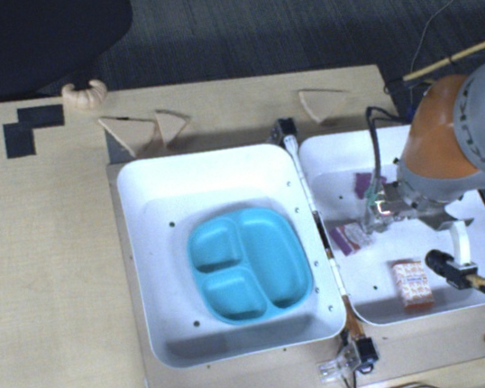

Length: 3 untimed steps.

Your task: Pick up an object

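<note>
My gripper (pixel 363 226) reaches into the right bin (pixel 361 307) from the right, low over a small purple packet (pixel 348 237) near the bin's left wall. Another purple piece (pixel 364 184) lies just behind the gripper. A small pink and white box (pixel 412 283) rests near the front of the same bin. The arm's grey body and orange band (pixel 435 144) cover the bin's back right part. The fingertips are too small and blurred to read.
The left bin (pixel 155 248) holds a blue three-compartment tray (pixel 250 262). A black divider (pixel 311 214) runs between the bins. Cables and a black connector (pixel 451 270) hang at the right bin's right side. Wooden bench surrounds both bins.
</note>
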Each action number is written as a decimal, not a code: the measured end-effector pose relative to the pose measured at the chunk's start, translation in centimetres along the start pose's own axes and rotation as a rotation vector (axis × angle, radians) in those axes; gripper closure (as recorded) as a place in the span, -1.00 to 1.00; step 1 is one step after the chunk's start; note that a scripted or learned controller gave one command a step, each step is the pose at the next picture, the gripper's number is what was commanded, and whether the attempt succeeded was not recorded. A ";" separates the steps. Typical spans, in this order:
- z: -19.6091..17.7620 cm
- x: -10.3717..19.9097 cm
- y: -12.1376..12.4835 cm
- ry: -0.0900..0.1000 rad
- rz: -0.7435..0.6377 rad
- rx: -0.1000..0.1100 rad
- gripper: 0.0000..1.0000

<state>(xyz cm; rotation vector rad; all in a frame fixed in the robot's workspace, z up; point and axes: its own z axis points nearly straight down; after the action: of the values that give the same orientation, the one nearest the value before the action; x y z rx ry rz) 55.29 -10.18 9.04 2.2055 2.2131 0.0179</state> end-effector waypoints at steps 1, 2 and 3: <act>-4.2 -7.3 0.3 0.002 0.001 0.016 1.00; -2.4 -10.4 3.3 0.003 0.000 0.017 1.00; -2.4 -10.4 3.3 0.003 -0.001 0.017 -1.00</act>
<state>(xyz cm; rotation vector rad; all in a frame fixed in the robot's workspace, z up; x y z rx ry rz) 58.57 -20.57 11.52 2.2146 2.2240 0.0027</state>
